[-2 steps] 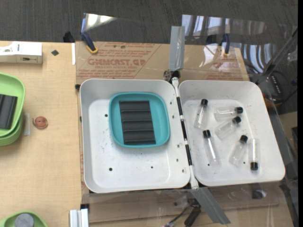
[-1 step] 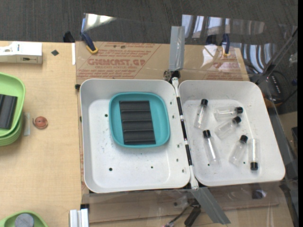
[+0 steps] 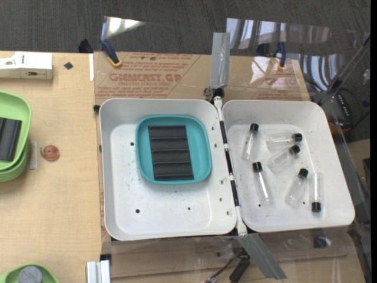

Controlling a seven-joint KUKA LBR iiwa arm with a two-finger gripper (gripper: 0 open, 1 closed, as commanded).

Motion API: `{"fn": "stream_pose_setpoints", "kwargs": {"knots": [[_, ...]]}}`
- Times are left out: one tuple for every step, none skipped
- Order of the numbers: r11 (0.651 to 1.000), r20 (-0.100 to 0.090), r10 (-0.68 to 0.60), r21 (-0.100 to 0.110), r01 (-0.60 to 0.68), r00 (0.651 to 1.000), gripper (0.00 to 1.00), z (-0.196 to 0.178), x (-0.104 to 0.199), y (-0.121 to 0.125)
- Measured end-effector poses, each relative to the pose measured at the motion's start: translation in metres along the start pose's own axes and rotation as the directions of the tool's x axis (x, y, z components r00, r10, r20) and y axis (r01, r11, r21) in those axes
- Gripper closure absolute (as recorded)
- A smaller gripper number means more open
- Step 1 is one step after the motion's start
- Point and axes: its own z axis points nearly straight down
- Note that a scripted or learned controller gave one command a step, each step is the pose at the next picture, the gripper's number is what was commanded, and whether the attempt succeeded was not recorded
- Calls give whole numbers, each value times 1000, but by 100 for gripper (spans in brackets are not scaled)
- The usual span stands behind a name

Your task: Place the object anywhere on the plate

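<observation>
Six clear vials with black caps are lying loose in the right bin (image 3: 330, 158), none of them on the plate: one (image 3: 251, 140) near the bin's left wall, two (image 3: 283, 139) (image 3: 284, 157) close together at the centre, one (image 3: 262, 184) below them, one (image 3: 297, 187) tilting toward the lower right, and one (image 3: 317, 190) lying cap-down along the right wall.

One teal plate (image 3: 143, 152) is sitting in the left bin (image 3: 118, 205), toward its upper middle and well apart from the vials, and is carrying a dark ribbed insert (image 3: 172, 152) across its centre.

One printed cardboard sheet (image 3: 147, 75) is lying behind both bins.

Left of the bins, on the wooden bench (image 3: 47, 217), a green tray (image 3: 17, 108) is resting at the view's edge, a small reddish disc (image 3: 50, 152) is lying just beside it, and a white box (image 3: 26, 66) is sitting further back.
</observation>
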Motion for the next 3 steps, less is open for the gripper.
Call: {"fn": "stream_pose_setpoints", "kwargs": {"knots": [[986,-2,168,-2,-168,986,0,-1,2,8],[947,-1,322,1,-322,947,0,-1,-16,-2],[900,-2,436,0,-436,900,0,-1,-10,3]]}}
